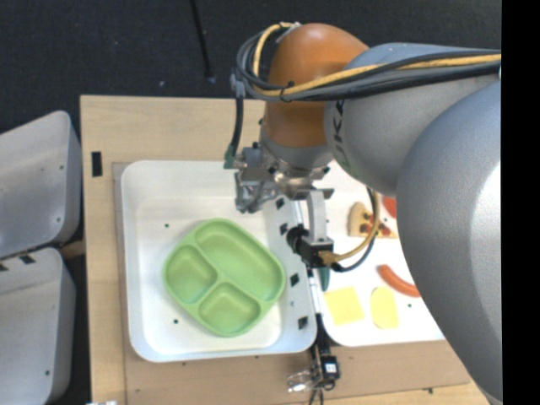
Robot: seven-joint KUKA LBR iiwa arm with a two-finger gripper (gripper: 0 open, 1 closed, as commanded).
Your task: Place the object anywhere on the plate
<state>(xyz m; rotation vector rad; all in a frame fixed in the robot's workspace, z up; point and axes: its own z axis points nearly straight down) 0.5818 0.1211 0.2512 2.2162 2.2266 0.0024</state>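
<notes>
Camera view, arm (pixel 405 142) hiding right bin (pixel 422 332), green plate (pixel 224 277) unobstructed

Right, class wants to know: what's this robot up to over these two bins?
A grey KUKA arm with an orange band reaches in over the seam between two white bins. Its gripper hangs above the top edge of the left bin, beside a green three-compartment plate with nothing on it. Toy food pieces, including a yellow square and a red sausage, lie in the right bin. Nothing is on the plate yet.
</notes>
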